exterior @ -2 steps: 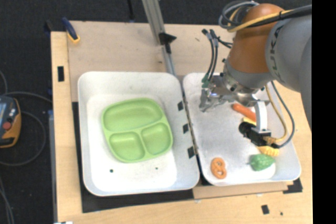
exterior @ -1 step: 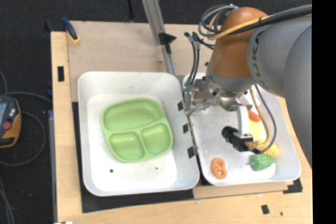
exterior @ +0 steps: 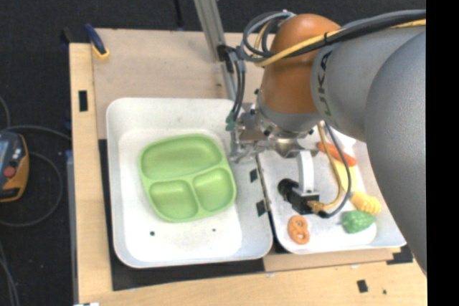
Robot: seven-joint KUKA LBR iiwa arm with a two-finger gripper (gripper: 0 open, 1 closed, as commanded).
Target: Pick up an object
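A green divided plate (exterior: 188,177) lies in the left white bin (exterior: 126,226). The right white bin (exterior: 330,241) holds an orange pretzel-shaped toy (exterior: 298,228), a green leafy toy (exterior: 356,221), a yellow corn-like toy (exterior: 366,203) and an orange stick-shaped toy (exterior: 336,152) partly under the arm. My gripper (exterior: 244,140) hangs over the seam between the two bins, just right of the plate's upper right corner. Nothing shows between its fingers.
The big grey arm with its orange band (exterior: 301,68) covers most of the right bin's far half. An aluminium post (exterior: 204,0) rises behind the bins. A blue and yellow clamp (exterior: 95,40) sits at the bench's back left corner.
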